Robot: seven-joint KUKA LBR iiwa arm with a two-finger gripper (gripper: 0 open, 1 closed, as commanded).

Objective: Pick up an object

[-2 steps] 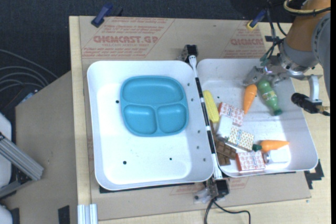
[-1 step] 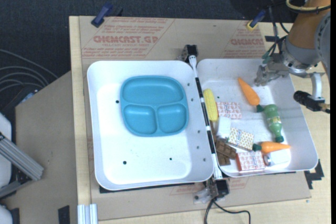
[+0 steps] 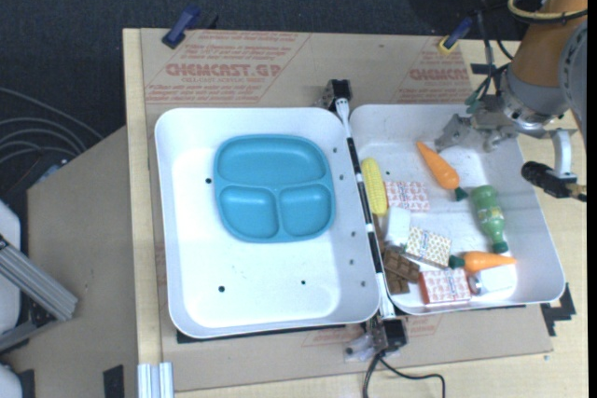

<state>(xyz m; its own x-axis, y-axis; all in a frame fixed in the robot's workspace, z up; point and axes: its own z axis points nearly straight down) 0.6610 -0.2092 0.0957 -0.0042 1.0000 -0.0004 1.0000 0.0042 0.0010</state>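
Observation:
My gripper (image 3: 478,137) hangs over the back of the right bin (image 3: 546,242), open, with nothing between its fingers. Just in front of it and to the left lies an orange carrot (image 3: 438,165). A green bottle (image 3: 487,212) lies further forward, and a second carrot (image 3: 487,262) with a green end sits near the front. A yellow corn cob (image 3: 374,185) rests against the bin's left wall. Near it lie a white block (image 3: 398,226), a brown chocolate bar (image 3: 401,268) and patterned packets (image 3: 429,245).
The left bin (image 3: 187,247) holds a blue divided plate (image 3: 274,186). A red and white box (image 3: 446,286) sits at the right bin's front edge. A blue clamp (image 3: 180,27) lies at the back left of the cardboard base.

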